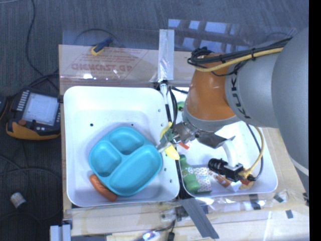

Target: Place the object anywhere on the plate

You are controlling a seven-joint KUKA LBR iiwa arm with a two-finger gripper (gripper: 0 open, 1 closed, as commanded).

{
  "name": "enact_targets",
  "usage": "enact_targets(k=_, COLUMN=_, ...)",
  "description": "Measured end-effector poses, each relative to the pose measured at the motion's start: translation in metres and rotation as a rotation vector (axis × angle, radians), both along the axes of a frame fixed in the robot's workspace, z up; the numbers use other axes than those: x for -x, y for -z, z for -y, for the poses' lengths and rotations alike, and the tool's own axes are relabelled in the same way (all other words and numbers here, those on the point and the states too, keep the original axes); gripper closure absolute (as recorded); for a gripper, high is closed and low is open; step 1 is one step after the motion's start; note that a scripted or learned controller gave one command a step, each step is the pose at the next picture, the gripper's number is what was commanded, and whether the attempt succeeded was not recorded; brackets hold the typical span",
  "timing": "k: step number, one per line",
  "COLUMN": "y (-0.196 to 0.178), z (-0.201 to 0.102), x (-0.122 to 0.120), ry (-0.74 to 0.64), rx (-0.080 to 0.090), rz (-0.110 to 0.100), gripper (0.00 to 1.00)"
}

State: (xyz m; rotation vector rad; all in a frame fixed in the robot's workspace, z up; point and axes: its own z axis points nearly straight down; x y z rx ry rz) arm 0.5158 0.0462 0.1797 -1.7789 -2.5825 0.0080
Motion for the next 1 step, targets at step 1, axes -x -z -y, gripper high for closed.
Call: enact_targets(k=1, y=0.0000, z=0.0002, x=0.0000, ry=0.000, rx=0.000, rz=0.000, gripper=0.00)
